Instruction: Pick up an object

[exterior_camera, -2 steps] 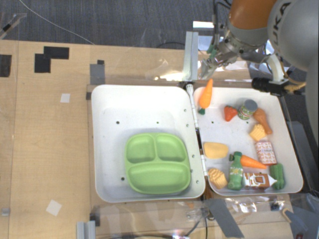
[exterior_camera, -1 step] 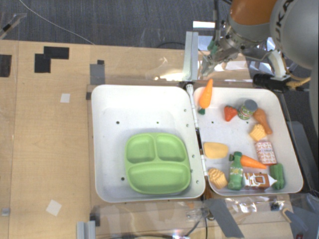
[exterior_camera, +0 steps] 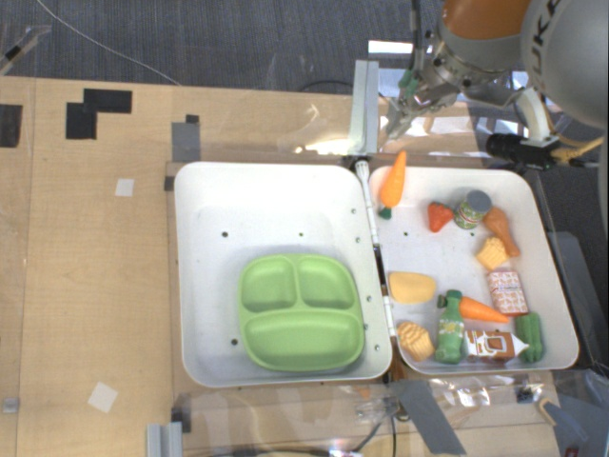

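From my seat, nearest the camera in the left bin (exterior_camera: 195,255) lies one green tray (exterior_camera: 301,310) with three compartments, nothing in them, sitting toward the near right part of that bin. The right bin (exterior_camera: 547,255) holds the toy food. Along its near edge I count a waffle-like biscuit (exterior_camera: 414,340), a green bottle (exterior_camera: 451,336) lying just beside it, a brown carton (exterior_camera: 491,346), and a green pepper (exterior_camera: 530,334) at the near right corner. Just behind them a carrot (exterior_camera: 479,308) lies slanted, its green top touching the bottle, and a yellow wedge (exterior_camera: 412,287) sits by the left wall. Farther back on the right are a pink packet (exterior_camera: 506,291), a yellow cracker (exterior_camera: 492,252), and an orange cone-like piece (exterior_camera: 501,228). Beyond these a can (exterior_camera: 471,208) stands touching a red piece (exterior_camera: 439,217). A second carrot (exterior_camera: 392,185) leans at the far left corner, against the divider. So two carrots, one of everything else. The gripper (exterior_camera: 404,112) hangs past the far rim, above that second carrot and apart from it; I can't tell how its claw stands.
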Controlling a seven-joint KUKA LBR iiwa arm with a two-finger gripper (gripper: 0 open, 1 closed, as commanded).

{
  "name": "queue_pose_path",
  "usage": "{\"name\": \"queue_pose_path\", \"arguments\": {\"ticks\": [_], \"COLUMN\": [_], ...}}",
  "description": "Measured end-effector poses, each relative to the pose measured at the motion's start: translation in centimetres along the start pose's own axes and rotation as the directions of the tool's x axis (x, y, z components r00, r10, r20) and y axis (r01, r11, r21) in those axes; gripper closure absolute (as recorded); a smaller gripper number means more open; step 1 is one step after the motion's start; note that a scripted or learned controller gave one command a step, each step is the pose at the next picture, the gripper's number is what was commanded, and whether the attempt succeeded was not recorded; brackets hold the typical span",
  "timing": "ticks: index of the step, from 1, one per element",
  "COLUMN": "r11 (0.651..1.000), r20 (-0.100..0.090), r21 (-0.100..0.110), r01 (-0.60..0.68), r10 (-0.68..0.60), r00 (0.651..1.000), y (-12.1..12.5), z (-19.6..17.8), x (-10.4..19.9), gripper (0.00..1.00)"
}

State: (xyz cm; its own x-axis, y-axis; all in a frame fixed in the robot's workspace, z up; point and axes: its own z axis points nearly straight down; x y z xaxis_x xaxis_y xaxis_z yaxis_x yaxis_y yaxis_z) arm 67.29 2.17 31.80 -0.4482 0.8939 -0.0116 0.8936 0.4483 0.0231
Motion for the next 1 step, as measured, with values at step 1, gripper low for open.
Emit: {"name": "queue_pose_path", "arguments": {"ticks": [1], "r11": [0.976], "r20": [-0.005], "r21": [0.018], "r01": [-0.219], "r10": [0.219], "r00": [0.976], "y": [-0.84], "z": [-0.22], "x": [-0.96], "gripper": [1.00]}}
